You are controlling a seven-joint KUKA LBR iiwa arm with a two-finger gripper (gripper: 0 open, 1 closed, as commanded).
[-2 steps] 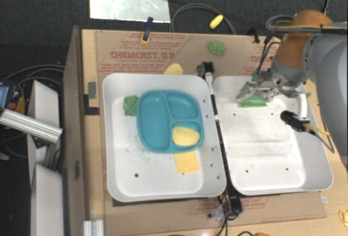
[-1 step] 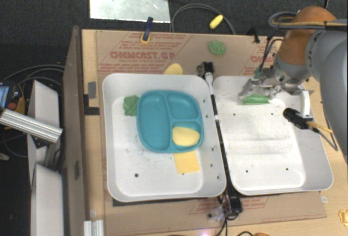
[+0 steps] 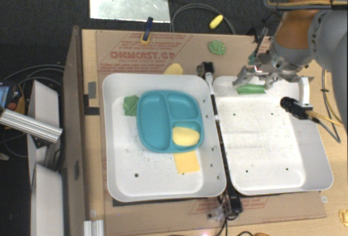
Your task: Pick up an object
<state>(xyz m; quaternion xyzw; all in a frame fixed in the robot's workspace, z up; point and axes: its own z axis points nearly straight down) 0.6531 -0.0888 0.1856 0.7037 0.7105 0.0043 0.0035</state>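
One green object point(image 3: 251, 88) is sitting under our gripper point(image 3: 253, 78) at the right bin's point(image 3: 272, 137) far edge; whether the claw is clamping it, we cannot tell, so we are advising a slow, straight lift.

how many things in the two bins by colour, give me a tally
yellow: 2, the lump in the blue tray and the flat slice below it
green: 2, the leafy piece left of the tray and the long piece under the pincer
blue: 1, the tray
total: 5
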